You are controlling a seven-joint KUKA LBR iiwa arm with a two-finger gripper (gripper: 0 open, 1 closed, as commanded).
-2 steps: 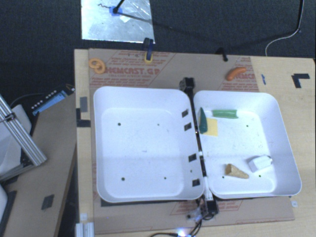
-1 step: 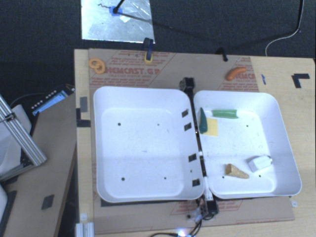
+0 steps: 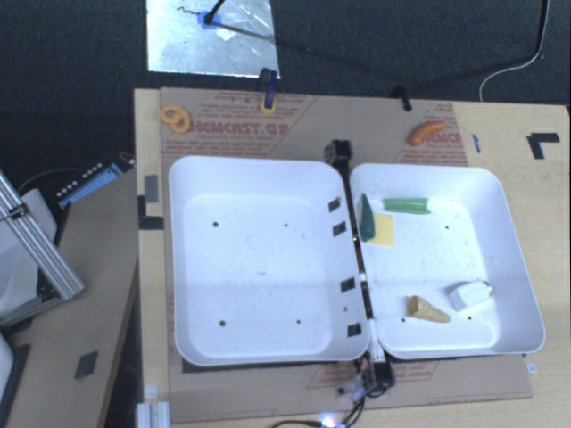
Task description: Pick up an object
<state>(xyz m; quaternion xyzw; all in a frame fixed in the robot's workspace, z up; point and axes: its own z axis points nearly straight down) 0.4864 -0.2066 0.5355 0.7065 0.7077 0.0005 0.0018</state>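
From the overhead camera: tan cardboard-covered surface point(image 3: 500, 123) on dark carpet, carrying two white bins. The right bin point(image 3: 508, 239) has a green stick point(image 3: 407, 205), yellow square point(image 3: 383, 229), teal piece point(image 3: 366, 218), tan wedge point(image 3: 427, 309) and white block point(image 3: 469, 293). The left bin point(image 3: 259, 172) sits beside it. A foil sheet point(image 3: 212, 25) lies on the carpet. Can't tell what the claw's doing.

Tan bench point(image 3: 500, 125), left white bin point(image 3: 259, 248), right white bin point(image 3: 451, 252)

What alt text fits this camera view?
Two white bins sit side by side on a bench. The right bin holds a green stick, yellow square, dark green piece, tan wedge and white object.
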